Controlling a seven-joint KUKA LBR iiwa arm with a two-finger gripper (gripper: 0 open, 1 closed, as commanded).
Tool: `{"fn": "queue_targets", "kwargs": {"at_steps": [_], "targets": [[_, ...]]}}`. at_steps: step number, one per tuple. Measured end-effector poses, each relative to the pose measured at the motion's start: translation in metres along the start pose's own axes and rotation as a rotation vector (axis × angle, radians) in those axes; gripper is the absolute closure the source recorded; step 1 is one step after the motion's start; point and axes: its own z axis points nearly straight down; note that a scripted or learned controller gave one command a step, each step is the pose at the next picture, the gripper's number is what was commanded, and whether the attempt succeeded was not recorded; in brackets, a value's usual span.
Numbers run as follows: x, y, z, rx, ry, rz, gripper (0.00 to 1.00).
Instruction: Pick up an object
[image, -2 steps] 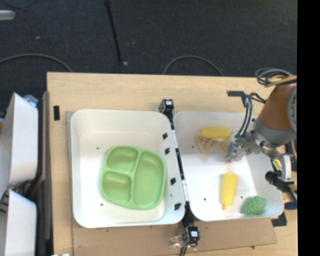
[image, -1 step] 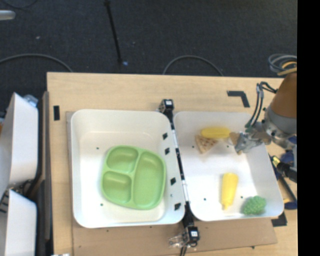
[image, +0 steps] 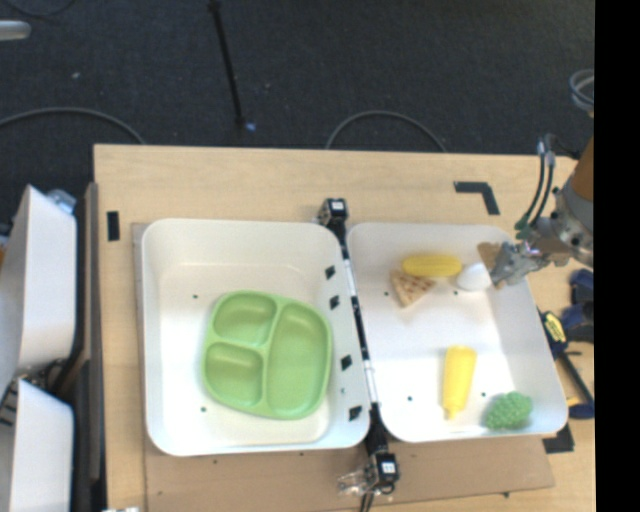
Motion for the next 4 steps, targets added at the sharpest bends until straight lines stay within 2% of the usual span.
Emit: {"fn": "queue_targets", "kwargs": {"at_steps": [1,2,3,4], "targets": [[-0.002,0.001,-0.025,0.003,0.002,0.000,1.00],[0.054,-0.012,-0.018,0.007,0.004,-0.003,1.00],[0.105,-0.012,-0.027,0.005,0.005,-0.004,1.00],[0.153,-0.018,-0.015,0.007,0.004,-0.003,1.00]]}}
